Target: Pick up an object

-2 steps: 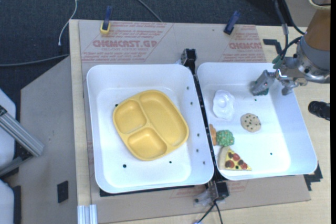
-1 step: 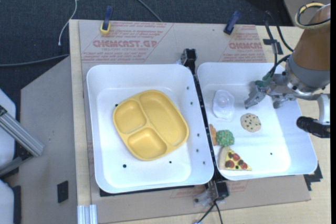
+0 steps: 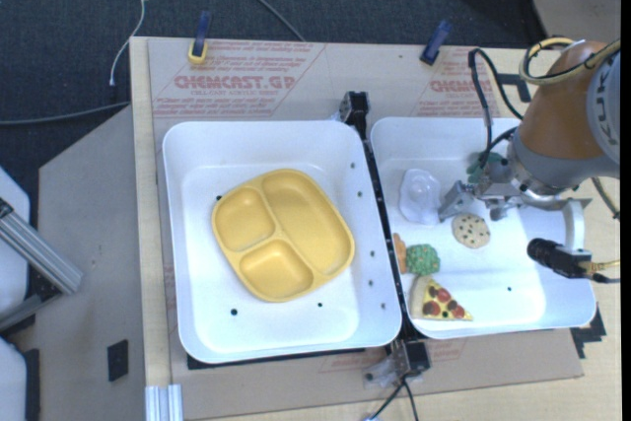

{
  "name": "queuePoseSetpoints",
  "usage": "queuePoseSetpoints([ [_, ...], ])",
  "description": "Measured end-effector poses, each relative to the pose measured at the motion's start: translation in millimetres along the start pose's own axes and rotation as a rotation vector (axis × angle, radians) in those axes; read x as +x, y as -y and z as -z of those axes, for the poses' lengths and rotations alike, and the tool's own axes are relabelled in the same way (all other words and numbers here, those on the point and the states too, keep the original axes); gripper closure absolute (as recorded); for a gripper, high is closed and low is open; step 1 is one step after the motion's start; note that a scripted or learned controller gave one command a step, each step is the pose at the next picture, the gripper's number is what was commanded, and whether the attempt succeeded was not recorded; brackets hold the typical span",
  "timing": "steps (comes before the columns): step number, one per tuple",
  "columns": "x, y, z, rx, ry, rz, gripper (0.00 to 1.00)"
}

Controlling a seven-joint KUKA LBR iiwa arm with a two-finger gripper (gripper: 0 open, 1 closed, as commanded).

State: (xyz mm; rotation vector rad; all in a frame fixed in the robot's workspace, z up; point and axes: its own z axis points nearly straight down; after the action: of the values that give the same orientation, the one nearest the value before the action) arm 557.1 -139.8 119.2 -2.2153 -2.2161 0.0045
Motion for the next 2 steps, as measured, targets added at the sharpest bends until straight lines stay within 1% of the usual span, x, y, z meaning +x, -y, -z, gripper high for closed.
queuePoseSetpoints([
  [1, -1, -2, 15, -0.009, 0.002, -0.001, 1.00],
  [2, 0, -7, 79, -0.015, 0.005, 0.001, 1.00],
])
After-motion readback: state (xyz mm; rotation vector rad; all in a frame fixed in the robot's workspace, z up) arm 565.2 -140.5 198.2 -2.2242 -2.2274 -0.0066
